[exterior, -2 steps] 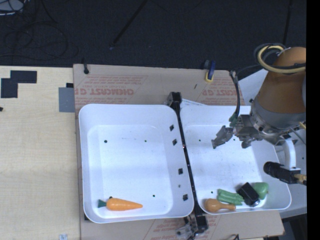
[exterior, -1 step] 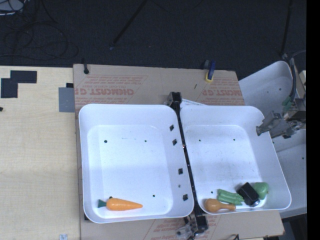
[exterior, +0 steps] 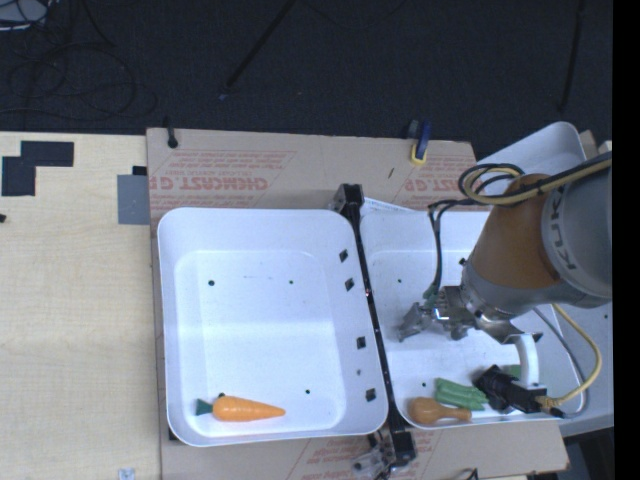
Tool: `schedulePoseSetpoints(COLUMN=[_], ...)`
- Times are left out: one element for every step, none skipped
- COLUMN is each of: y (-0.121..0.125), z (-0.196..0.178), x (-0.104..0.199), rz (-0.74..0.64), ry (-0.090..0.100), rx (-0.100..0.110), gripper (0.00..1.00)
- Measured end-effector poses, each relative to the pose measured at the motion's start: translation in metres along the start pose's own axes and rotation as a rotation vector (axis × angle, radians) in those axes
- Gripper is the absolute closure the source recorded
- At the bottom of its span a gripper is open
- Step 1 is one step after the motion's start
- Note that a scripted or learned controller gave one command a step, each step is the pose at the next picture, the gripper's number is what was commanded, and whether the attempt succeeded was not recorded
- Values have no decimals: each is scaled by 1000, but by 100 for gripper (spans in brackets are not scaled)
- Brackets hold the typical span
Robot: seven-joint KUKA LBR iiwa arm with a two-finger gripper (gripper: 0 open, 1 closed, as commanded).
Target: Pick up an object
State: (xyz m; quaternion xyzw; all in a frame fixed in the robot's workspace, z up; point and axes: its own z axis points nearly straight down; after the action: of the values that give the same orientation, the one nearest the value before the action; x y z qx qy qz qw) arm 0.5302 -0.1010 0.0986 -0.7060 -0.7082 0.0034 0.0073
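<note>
Objects on offer: three.

Green piece point(exterior: 460, 394): long, pod-like, lying in the right bin point(exterior: 400, 268) near the front wall. Gourd point(exterior: 437, 411): tan-orange, pear-shaped, lying just in front of the green piece with its narrow end pointing right. Whether the two touch or sit just apart: cannot tell.

Carrot point(exterior: 248, 408): orange, with a dark green stub at its left end. It lies alone in the left bin point(exterior: 250, 308), in the front-left corner, lengthwise along the front wall.

Tool point(exterior: 412, 325): in the left half of the right bin, close to the wall shared with the left bin, pointing left. It is over bare white floor, behind the green piece and gourd and apart from both. How far open it is: cannot tell from this angle. What, if anything, it has hold of: cannot tell either. All three objects lie loose on the bin floors, clear of it. Whether the tool meets the floor: cannot tell.

Arm point(exterior: 520, 248): comes in from the right across the right bin, orange band nearest the wrist, grey casing above it.

Surroundings: the bins stand side by side on a cardboard sheet point(exterior: 300, 168) with red print, and a black strip point(exterior: 362, 298) runs along their join. The cardboard rests on a pale wood desk point(exterior: 70, 298). A blue and yellow clamp point(exterior: 418, 140) sits on the cardboard's back edge. There are black and grey patches on the desk at back left. Behind the desk is dark floor with cables.
</note>
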Motion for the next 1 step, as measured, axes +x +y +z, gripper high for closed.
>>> schedulePoseSetpoints(y=[48], z=[-90], x=[-15], rz=[3], ry=[-8], rx=[-22], gripper=[0])
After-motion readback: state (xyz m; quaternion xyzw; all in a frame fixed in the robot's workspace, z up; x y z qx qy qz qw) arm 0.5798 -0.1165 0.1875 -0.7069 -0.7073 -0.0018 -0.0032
